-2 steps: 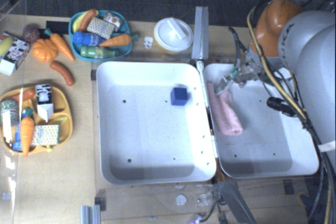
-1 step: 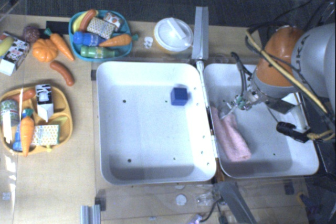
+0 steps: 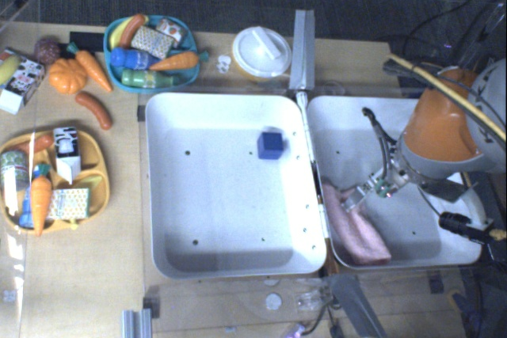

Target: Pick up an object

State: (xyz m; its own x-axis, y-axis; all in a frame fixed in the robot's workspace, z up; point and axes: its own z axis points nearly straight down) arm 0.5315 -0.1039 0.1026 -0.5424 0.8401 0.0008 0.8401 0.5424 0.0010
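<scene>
Gripper at the pink cloth, right bin.
Claw state cannot be told; limp cloth may slip, judged from its slack folds.

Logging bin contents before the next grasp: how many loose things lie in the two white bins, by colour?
Blue: 1, the blue block in the left bin.
Pink: 1, the pink cloth in the right bin, beside the gripper.
Total: 2.
</scene>
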